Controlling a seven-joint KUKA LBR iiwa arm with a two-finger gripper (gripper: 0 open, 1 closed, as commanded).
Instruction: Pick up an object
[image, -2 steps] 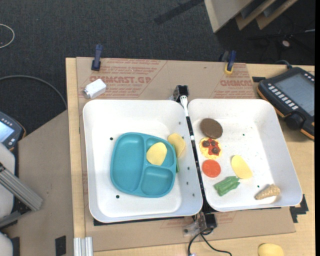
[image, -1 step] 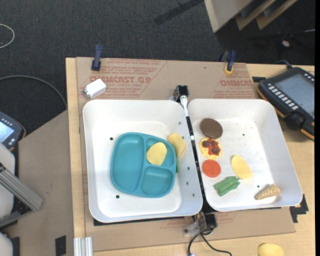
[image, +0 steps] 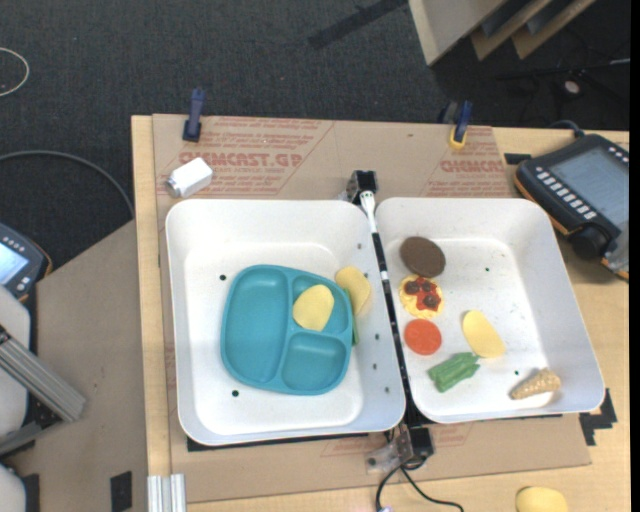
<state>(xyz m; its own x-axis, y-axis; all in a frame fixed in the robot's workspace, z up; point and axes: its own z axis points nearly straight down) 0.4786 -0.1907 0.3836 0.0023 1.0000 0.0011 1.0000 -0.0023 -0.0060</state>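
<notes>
Nothing lifted yet, folks. All the toy food lies flat in the right bin, the side the arm reaches from: brown patty, red disc, green pod. Across the divide, a yellow piece sits on the blue tray. How the hand stands, I cannot tell. The whole pick remains.
</notes>
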